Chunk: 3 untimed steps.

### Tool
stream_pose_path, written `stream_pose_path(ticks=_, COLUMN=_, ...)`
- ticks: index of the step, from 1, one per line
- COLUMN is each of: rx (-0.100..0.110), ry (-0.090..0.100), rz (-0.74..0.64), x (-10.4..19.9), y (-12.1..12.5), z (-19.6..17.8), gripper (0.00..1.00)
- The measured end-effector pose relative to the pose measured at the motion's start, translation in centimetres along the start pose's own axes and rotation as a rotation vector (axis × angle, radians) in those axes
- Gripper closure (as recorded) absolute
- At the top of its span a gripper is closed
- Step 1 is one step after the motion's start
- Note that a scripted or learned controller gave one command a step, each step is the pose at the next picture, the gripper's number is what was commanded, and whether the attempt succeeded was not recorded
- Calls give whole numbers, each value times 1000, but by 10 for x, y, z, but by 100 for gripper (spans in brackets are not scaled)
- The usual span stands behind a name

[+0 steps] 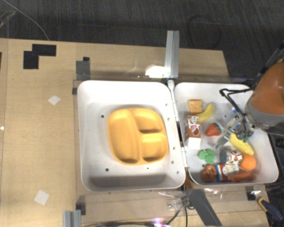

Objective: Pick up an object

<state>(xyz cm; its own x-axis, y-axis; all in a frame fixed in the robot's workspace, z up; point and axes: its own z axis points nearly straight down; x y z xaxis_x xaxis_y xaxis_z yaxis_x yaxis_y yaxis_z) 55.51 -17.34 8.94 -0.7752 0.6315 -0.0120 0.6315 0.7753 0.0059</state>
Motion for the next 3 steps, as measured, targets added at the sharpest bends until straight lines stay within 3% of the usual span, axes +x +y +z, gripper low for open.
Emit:
stream_pose_path(ticks=1, rx=-1, ry=-3, rz=128, x=-3, y=-8, z=-109, gripper=0)
stream_pose_path(ticks=2, rx=6, ry=9, rz=444, x=-30, y=74, z=-10, gripper=0)
stream_pose_path(ticks=3, rx=4, ry=4, rz=995, x=-27, y=90, z=3, gripper=0)
